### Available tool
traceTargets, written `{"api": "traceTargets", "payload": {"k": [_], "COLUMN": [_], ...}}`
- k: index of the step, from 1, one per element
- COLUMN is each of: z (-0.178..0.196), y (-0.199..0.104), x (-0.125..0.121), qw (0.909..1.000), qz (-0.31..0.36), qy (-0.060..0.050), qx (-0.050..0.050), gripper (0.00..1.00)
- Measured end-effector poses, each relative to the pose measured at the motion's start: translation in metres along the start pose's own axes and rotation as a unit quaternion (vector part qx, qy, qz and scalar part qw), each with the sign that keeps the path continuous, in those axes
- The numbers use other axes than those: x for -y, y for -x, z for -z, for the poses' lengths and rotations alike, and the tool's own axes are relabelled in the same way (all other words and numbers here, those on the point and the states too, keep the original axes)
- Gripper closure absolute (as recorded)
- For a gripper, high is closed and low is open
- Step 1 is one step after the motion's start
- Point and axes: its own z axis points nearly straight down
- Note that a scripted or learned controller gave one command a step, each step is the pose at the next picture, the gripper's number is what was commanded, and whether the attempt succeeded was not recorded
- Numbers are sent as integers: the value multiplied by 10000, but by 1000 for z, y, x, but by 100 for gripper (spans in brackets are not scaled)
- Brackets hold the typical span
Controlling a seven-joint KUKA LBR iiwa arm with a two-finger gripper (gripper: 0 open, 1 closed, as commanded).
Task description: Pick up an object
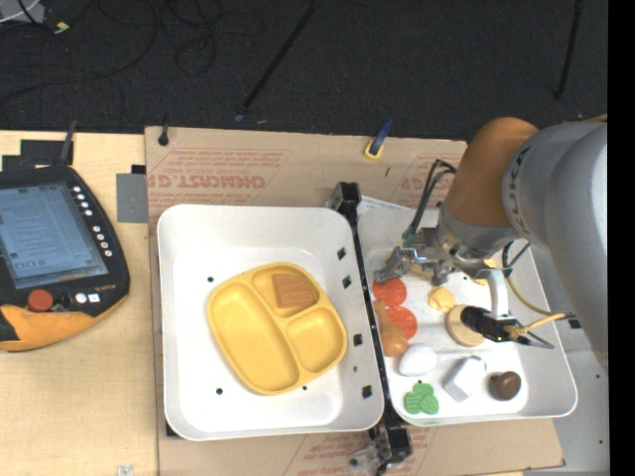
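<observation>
Green toy point(422, 399) against right bin's point(566, 390) crowded front edge.

Both white bins point(189, 266) look like smooth plastic with a faint sheen. The yellow divided plate point(248, 335) is glossy plastic, and the small waffle point(292, 290) in it has a matt, gridded face. Under the bins lies matt brown cardboard point(258, 167) printed in red, on a pale wood-like surface point(69, 405). The arm point(566, 206) has a smooth grey shell and a satin orange band point(486, 181). The white egg point(418, 360) looks smooth and slightly shiny.
</observation>
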Motion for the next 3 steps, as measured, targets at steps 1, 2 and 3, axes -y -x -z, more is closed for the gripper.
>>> {"api": "traceTargets", "payload": {"k": [1,2,3], "z": [10,69,128], "y": [1,9,10], "x": [-1,0,5], "qw": [10000,10000,10000], "qz": [-20,-55,-42], "qy": [-9,16,16], "qx": [-10,8,7], "gripper": [100,100,100]}}
